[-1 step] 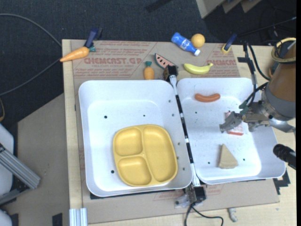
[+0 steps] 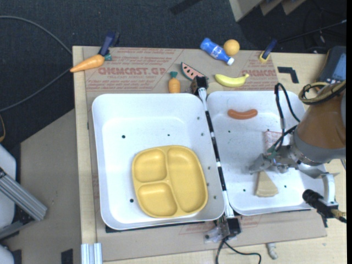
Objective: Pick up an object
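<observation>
1. Camera view, nearest the front rim of the right bin [image 2: 242, 207]: a tan wedge [image 2: 266, 186] lies flat, the likeliest object to pick.
2. Just above it the gripper [image 2: 269, 164] is seen (whether its fingers are parted cannot be told, and nothing is seen held).
3. A straight descent centred on the wedge is advised.
4. Farther back, a sausage [image 2: 242, 113] lies near the far wall.

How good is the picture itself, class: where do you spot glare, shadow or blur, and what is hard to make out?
Camera view: even overhead light, the white bins bright and nearly washed out; soft shadow beside the yellow tray; the gripper is blurry and crowded by cables, so its fingers are unclear; the tan wedge stays fairly sharp; the floor is dark.
</observation>
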`<state>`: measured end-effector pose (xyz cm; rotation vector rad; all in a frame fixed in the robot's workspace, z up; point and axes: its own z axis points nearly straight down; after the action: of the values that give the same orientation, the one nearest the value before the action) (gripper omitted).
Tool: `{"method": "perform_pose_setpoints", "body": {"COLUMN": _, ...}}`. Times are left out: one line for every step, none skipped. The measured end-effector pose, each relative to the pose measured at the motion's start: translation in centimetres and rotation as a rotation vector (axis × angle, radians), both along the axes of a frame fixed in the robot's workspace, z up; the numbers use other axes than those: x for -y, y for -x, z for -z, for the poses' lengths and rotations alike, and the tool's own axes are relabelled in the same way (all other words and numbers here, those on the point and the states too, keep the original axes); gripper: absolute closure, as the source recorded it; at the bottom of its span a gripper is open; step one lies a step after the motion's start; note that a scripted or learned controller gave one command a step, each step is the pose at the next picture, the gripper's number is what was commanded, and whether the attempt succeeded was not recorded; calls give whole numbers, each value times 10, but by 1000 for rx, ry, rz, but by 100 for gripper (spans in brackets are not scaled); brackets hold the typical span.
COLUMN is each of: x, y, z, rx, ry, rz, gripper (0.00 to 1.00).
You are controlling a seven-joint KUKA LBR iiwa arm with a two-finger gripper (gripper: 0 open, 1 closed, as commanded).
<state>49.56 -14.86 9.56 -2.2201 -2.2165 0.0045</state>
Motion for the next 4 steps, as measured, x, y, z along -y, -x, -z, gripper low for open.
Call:
{"method": "perform_pose_setpoints", "body": {"x": -21, "y": 17, "z": 12, "rx": 2, "ry": -1, "rz": -1, "gripper": 0}}
{"method": "perform_pose_setpoints", "body": {"x": 50, "y": -43, "z": -12, "rx": 7, "ry": 3, "rz": -1, "gripper": 0}}
{"method": "perform_pose_setpoints", "body": {"x": 15, "y": -68, "z": 11, "rx": 7, "ry": 2, "rz": -3, "gripper": 0}}
{"method": "perform_pose_setpoints", "body": {"x": 15, "y": -69, "z": 1, "rx": 10, "ry": 3, "rz": -2, "gripper": 100}}
